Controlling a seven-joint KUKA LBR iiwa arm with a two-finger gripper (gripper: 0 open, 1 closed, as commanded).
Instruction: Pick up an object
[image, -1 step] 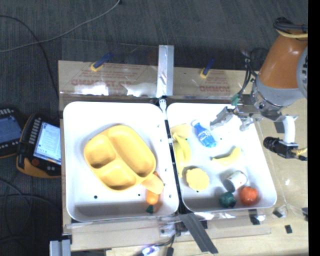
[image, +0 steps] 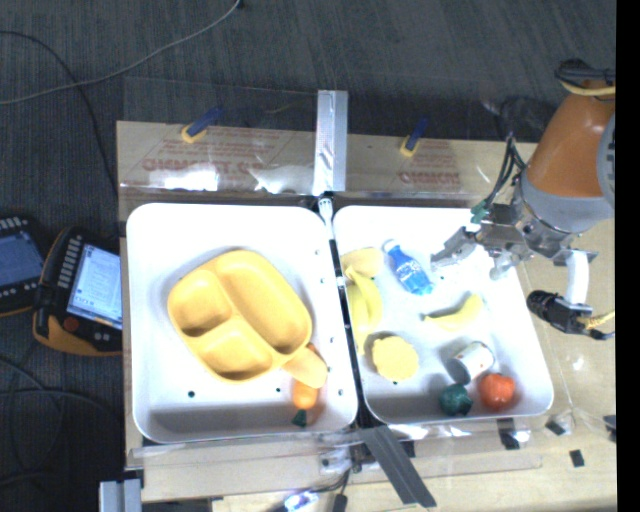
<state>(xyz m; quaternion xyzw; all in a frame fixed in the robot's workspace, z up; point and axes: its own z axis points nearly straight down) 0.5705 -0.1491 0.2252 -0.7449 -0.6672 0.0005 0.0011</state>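
My gripper (image: 472, 257) hangs over the right bin's (image: 535, 345) far right part, open, with nothing between its fingers. Just left of it lies a small blue bottle (image: 407, 269). Below it a small banana (image: 455, 312) rests on the bin floor. Farther left is a larger yellow banana (image: 362, 285), and toward the front a yellow round lid (image: 393, 357). At the front right sit a white and silver can (image: 473, 357), a red tomato (image: 496, 389) and a dark green piece (image: 456, 400).
The left bin (image: 150, 300) holds a yellow divided plate (image: 238, 313), a yellow wedge (image: 311, 368) and an orange carrot (image: 305, 397). A ridge (image: 340, 300) divides the bins. A handheld pendant (image: 75, 292) lies off the bench at left. Cables run at the right.
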